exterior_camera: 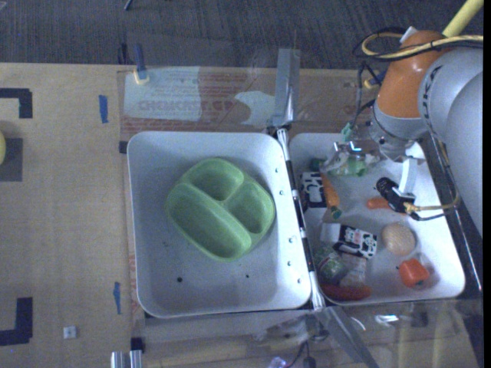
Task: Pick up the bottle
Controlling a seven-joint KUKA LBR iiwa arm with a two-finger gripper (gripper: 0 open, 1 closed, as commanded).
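Note:
My gripper (350, 153) is low over the far left part of the right bin (449, 282), below the arm's orange band (406, 90). Right under it sits a pale, translucent shape (347, 166) that looks like the bottle, lying near the bin's back wall. The wrist hides where the two meet, so I cannot tell whether the gripper touches the shape.
The right bin also holds a black-and-white box (311, 190), a carrot (331, 194), a cow-patterned carton (357, 241), a beige ball (399, 238), a red-orange piece (414, 272) and green and red items (334, 271). A green divided plate (221, 207) lies in the left bin (146, 282).

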